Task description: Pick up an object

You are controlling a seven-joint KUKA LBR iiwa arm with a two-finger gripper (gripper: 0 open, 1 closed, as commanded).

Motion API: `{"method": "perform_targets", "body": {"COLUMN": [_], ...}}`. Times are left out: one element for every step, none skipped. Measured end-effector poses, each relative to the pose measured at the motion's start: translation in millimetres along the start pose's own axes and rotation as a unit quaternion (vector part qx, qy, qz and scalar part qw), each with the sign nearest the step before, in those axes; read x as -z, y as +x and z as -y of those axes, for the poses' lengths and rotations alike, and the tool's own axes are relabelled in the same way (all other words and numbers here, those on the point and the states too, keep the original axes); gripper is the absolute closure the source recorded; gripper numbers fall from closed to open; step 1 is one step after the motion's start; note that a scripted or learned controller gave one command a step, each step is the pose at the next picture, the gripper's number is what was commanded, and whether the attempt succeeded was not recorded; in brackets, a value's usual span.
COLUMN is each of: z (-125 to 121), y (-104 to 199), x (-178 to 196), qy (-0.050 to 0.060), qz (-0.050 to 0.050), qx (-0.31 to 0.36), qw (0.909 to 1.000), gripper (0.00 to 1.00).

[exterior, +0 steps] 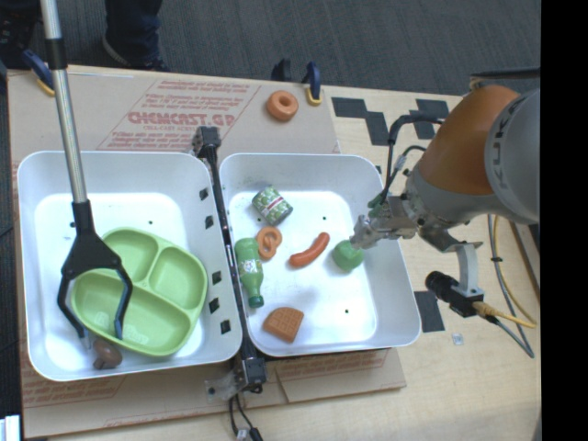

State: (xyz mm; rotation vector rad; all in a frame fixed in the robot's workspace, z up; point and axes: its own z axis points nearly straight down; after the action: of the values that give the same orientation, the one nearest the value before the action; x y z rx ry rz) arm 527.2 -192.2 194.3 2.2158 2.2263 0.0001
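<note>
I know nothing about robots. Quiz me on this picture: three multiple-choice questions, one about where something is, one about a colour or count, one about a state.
1. Where does the green divided plate lie?
A. in the left bin
B. in the right bin
C. on the cardboard

2. How many orange rings are in the picture?
A. none
B. one
C. two

3. How does the green bottle rest?
A. upright
B. lying on its side
C. lifted in the air

Answers:
1. A: the plate sits inside the left bin.
2. C: one ring lies on the cardboard, another ring in the right bin.
3. B: the bottle lies flat along the bin's left wall.
</note>
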Motion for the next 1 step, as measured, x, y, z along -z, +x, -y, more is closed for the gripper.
{"method": "perform_targets", "body": {"z": [0.3], "y": [0.3], "x": [-0.7], "qy": [0.001], "qz": [0.000], "qx": [0.000], "qw": [1.0000], "gripper": [0.00]}}
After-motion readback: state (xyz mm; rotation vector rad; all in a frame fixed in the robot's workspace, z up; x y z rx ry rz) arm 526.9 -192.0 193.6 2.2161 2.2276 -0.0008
